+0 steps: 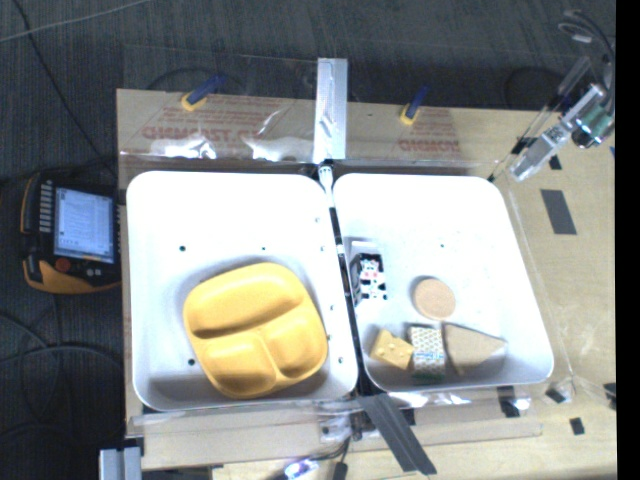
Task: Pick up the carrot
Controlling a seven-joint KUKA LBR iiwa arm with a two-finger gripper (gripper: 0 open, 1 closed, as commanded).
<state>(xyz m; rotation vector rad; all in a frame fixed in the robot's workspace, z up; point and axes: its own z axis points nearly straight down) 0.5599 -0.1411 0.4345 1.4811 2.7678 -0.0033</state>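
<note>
Two white bins (150, 298) on wood bench (580, 298); dark carpet (100, 28) around.

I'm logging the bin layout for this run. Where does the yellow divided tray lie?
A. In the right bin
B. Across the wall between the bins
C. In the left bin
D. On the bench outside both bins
C. The yellow divided tray lies wholly on the floor of the left bin, short of the divider; the right bin holds the small items, such as the round tan disc.
</note>
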